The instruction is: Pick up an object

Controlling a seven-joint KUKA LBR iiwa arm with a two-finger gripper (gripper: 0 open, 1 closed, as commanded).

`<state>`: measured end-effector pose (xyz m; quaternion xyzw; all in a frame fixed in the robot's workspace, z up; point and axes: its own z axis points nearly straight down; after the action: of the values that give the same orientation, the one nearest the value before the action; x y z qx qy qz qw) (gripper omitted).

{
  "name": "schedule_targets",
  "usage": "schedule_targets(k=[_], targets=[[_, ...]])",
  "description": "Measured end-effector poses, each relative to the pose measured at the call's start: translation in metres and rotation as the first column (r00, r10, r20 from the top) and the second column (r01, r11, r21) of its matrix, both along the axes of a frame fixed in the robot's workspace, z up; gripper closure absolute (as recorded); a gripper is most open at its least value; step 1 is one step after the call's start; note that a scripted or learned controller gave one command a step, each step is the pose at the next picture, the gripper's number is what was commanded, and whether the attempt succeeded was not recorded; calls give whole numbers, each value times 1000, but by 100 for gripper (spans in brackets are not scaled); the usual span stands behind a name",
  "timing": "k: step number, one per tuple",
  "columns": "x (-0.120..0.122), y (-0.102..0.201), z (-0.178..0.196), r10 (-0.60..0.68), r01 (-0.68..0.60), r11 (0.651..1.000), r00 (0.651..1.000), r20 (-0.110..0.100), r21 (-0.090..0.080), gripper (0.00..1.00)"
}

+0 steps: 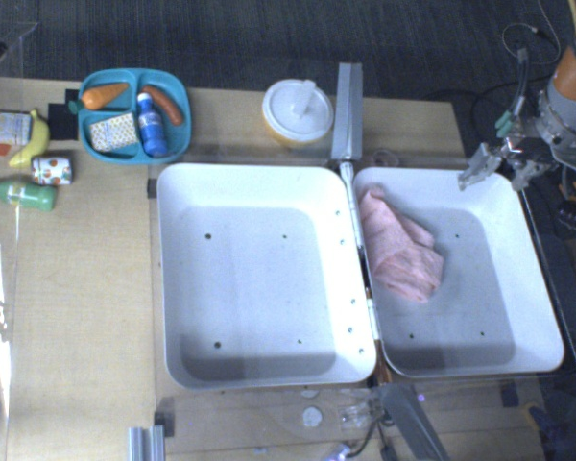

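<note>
A crumpled pink cloth (399,250) is seen lying in the right bin (518,353), against its left wall, its long axis running from the far left toward the near right; the left bin (259,363) lies just beside it. The gripper (502,159) is held over the far right corner of the right bin, well apart from the cloth; the cloth lies to the left of it and nearer; nothing is seen between the fingers, and their spread cannot be told. A reach leftward and down is judged necessary.
</note>
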<state>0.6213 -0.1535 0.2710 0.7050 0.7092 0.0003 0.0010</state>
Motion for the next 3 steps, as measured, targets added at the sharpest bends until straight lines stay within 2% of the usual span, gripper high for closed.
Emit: schedule_targets(k=[1, 2, 3], targets=[[33, -43, -91, 1, -1, 1000, 1000, -3, 0, 0], [14, 26, -176, 111, -111, 994, 994, 0, 1, 0], [-37, 53, -181, 235, -234, 972, 972, 10, -3, 0]])
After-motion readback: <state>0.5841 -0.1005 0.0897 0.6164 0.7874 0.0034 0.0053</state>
